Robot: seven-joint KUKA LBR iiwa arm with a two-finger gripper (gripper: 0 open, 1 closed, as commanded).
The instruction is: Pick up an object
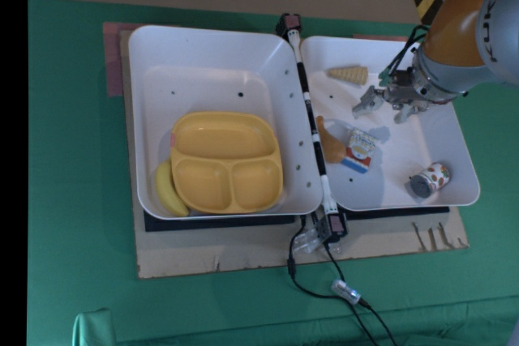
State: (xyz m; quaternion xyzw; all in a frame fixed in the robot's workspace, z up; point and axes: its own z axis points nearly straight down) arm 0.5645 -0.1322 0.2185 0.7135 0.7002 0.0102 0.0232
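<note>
My gripper (379, 109) hangs over the upper middle of the right bin (454, 150), open, with nothing between its fingers. A tan waffle cone (349, 74) lies just up and left of it. Below and to the left are an orange piece (330, 143) and a small white carton (361, 151) with red and blue print, side by side. A small printed can (428, 180) lies on its side near the bin's lower right corner.
The left bin (162, 61) holds a yellow divided plate (227, 162) with a banana (168, 190) at its lower left. A black-and-white bar (310, 121) runs between the bins. Cables (340, 288) trail off the front edge.
</note>
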